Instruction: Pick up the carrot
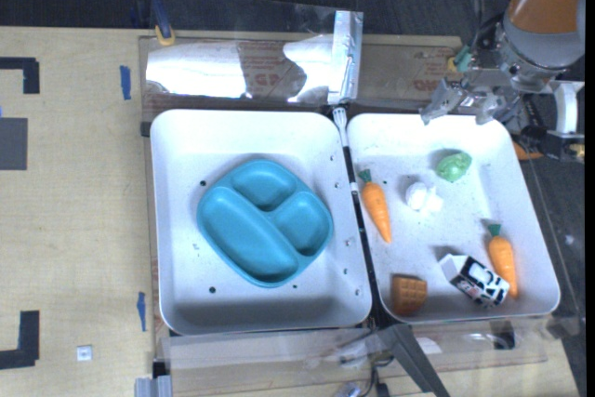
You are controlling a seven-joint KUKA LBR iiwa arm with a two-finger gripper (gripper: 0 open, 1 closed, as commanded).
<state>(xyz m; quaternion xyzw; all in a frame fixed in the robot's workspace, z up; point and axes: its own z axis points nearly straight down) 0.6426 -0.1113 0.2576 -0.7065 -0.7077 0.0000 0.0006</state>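
Pale wooden bench (65,228) carries two shallow white plastic bins side by side, with dark floor beyond its far edge and a crumpled sheet of shiny clear plastic (260,60) lying just behind the left bin (177,153). That left bin holds a blue, rounded plate divided into three compartments (265,220), tilted a little and sitting near the bin's middle.

The right bin (535,228) holds the small items. One orange toy carrot with a green top (376,207) lies close to the bin's left wall, its green end pointing toward the far side. A second orange carrot (502,260) (also green-topped) lies near the right wall, just beside a small white-and-black carton (476,280) that rests tilted on its side. A brown waffle-like square (408,293) sits at the near edge, between the two carrots. A green leafy lump (454,165) lies toward the far side, and a small white rounded object (422,196) sits just near it.

The grey arm with its orange band (548,9) reaches in at the upper right, and its gripper (469,102) hangs over the far edge of the right bin, well apart from both carrots. Whether that tool is spread or pressed together cannot be told at this angle; nothing is seen in it.
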